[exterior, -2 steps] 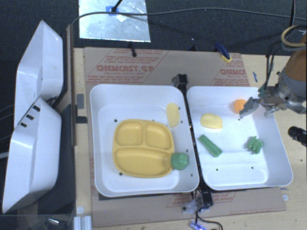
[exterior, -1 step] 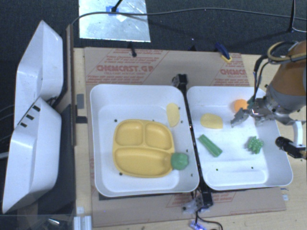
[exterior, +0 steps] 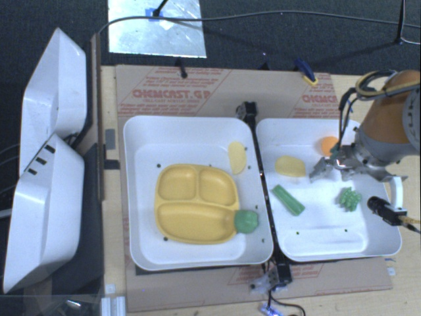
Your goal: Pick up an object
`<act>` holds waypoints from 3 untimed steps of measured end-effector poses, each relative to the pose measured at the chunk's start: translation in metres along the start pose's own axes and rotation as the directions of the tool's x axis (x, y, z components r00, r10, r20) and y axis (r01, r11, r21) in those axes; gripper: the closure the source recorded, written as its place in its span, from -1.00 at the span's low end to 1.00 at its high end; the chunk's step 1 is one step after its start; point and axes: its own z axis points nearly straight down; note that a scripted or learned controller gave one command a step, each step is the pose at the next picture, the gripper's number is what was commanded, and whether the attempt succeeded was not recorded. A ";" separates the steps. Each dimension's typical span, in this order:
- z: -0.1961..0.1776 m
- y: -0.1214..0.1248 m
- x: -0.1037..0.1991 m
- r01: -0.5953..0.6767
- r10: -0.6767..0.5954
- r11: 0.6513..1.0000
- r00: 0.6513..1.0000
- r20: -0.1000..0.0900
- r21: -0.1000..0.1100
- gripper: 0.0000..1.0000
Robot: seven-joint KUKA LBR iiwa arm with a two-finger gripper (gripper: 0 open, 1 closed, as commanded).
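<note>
Left bin (exterior: 141,176): a yellow divided tray (exterior: 195,203) lies at its centre; a green ball (exterior: 247,221) touches the tray's lower right corner; a pale yellow oval piece (exterior: 237,157) lies just beside the tray's upper right corner. Right bin (exterior: 329,242): a yellow lump (exterior: 290,166), a green stick (exterior: 288,199) lying at a slant below it, a green knobbly piece (exterior: 349,199) and an orange ball (exterior: 328,145), the last partly hidden by the arm. The tool (exterior: 322,170) sits low over the right bin, between the yellow lump and the knobbly piece; its state cannot be told. No object is seen gripped.
</note>
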 end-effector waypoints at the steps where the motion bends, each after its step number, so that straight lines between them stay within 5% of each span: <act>1: -0.012 0.001 0.000 0.000 0.000 1.000 1.000 0.001 -0.003 1.00; 3: -0.118 0.001 0.007 0.001 -0.001 1.000 1.000 0.002 -0.008 1.00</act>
